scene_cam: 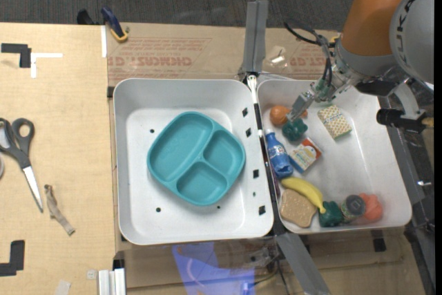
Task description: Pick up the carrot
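The carrot point(278, 114) is a small orange piece at the back left of the right bin point(387, 169), with a dark green tuft point(295, 129) just to its right. My gripper point(304, 106) hangs over that corner, directly right of the orange piece and just above the green tuft. Nothing is seen lifted off the bin floor. The grey wrist with its orange band reaches in from the upper right.
The right bin also holds a blue bottle point(278, 154), a small carton point(306, 154), a speckled packet point(335, 122), a banana point(307, 191), a bread slice point(297, 209), a grey can point(354, 205) and a salmon ball point(373, 207). A teal divided plate point(197, 157) lies in the left bin.
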You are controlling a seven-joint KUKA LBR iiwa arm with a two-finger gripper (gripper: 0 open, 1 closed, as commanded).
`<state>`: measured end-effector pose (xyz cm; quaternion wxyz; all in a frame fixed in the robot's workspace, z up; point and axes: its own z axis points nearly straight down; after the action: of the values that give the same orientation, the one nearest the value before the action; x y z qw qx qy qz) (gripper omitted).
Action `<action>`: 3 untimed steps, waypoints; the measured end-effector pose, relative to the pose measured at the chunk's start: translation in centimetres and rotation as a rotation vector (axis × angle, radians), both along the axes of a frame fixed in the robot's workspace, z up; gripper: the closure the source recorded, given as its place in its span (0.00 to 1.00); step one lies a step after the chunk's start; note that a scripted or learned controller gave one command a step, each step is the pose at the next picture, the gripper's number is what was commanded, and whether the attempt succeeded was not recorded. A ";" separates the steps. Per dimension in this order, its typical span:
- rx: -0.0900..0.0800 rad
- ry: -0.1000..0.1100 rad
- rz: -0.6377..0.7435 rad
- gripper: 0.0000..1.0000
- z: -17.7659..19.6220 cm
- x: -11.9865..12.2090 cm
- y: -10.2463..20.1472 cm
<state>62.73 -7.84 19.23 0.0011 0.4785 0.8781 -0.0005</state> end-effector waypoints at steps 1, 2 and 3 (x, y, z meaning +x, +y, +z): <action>0.000 0.001 0.089 0.00 -9.4 3.2 -2.1; -0.001 0.005 0.092 1.00 -8.5 3.1 -2.1; 0.001 0.001 -0.125 1.00 -0.1 -0.3 4.6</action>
<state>62.43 -3.21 19.17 0.0004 0.5326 0.8464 -0.0005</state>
